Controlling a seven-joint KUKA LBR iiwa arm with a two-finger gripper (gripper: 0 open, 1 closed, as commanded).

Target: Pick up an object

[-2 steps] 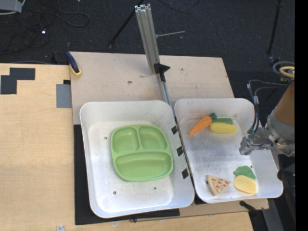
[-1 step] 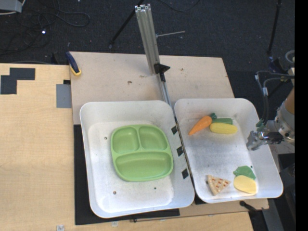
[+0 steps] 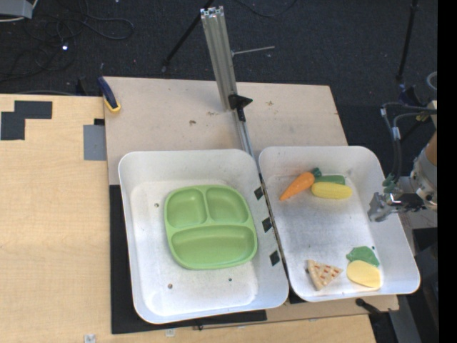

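Note:
In the right bin (image 3: 335, 227) lie an orange toy carrot (image 3: 298, 185) and a yellow corn cob (image 3: 332, 189) near the far wall. A pizza slice (image 3: 323, 274) and a yellow lemon with green leaf (image 3: 364, 269) rest near the front. My gripper (image 3: 382, 207) hovers at the right bin's right rim, apart from all of these. Nothing shows between its fingers.
The left bin (image 3: 143, 263) holds a green divided plate (image 3: 211, 226). An aluminium post (image 3: 220, 56) rises behind the bins. A wooden board (image 3: 43, 227) lies to the left, and a blue and yellow tool (image 3: 109, 95) sits at the bench's far left corner.

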